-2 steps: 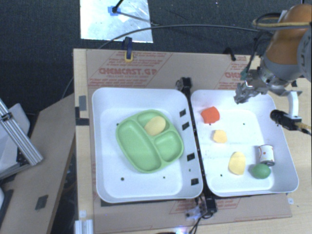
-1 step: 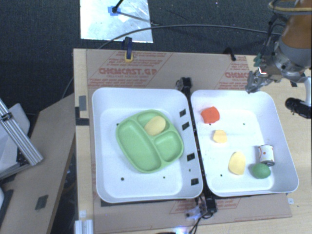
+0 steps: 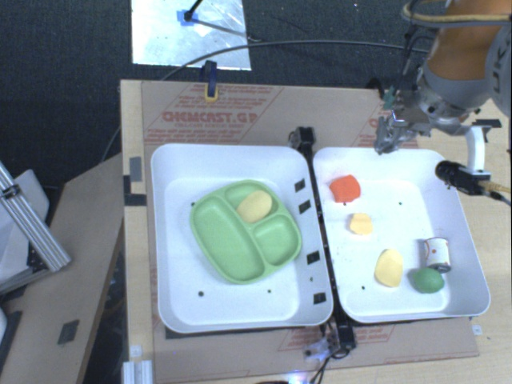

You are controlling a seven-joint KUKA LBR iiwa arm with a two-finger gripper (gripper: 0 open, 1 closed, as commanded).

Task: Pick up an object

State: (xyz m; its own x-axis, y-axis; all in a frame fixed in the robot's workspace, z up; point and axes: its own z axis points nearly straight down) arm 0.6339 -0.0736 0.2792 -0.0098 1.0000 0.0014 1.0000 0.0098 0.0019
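Up top, end effector [image 3: 389, 141] at right bin's far rim, grip state unclear; orange object [image 3: 346, 188] nearby below

A green divided plate [image 3: 240, 238] was observed in the left bin [image 3: 172, 238]. A blue-and-yellow clamp [image 3: 210, 81] was noted on the board's far edge; a foil-like sheet [image 3: 188, 22], possibly reflective, lay beyond.

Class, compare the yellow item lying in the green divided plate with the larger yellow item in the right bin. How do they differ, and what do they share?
The yellow item in the green plate rests in a plate compartment in the left bin; the larger yellow item lies on the bare right bin floor. The first lies alone in its compartment; the second lies close to a green object. The first is duller, the second brighter. Both are rounded and yellow.
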